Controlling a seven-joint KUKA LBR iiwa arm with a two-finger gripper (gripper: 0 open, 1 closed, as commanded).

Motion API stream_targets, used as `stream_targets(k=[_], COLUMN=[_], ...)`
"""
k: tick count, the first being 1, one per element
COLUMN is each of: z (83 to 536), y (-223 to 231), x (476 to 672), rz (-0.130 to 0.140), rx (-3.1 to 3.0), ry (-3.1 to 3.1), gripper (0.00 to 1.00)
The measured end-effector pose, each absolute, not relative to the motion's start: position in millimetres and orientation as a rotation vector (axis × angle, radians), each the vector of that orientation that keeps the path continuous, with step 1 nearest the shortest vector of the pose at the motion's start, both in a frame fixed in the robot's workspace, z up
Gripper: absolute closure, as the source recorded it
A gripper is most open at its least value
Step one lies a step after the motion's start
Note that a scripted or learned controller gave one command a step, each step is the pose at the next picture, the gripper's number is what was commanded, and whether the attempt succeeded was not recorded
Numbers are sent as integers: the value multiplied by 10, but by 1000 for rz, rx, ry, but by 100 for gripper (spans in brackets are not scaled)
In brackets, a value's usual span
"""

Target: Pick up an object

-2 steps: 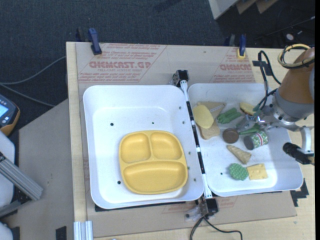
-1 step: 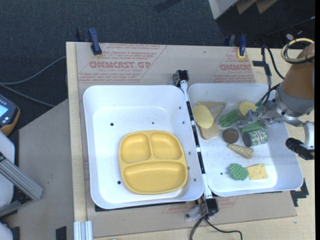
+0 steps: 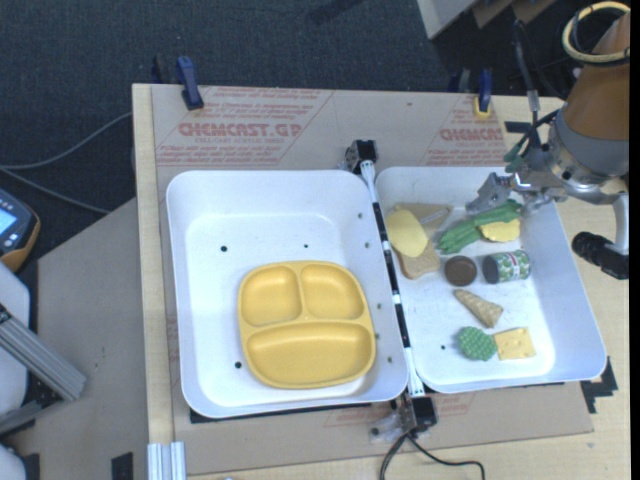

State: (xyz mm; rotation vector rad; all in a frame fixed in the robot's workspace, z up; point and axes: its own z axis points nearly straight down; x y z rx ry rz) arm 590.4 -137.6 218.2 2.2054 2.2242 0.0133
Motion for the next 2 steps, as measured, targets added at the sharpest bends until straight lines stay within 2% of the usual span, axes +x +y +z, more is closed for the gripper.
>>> stream_targets(k=[1, 2], z=[2325, 2220], y=[-788, -143], x=[5604, 5298], rz=[2, -3], rx=[2217, 2220], ry=[2231, 2230], gripper=[100, 100])
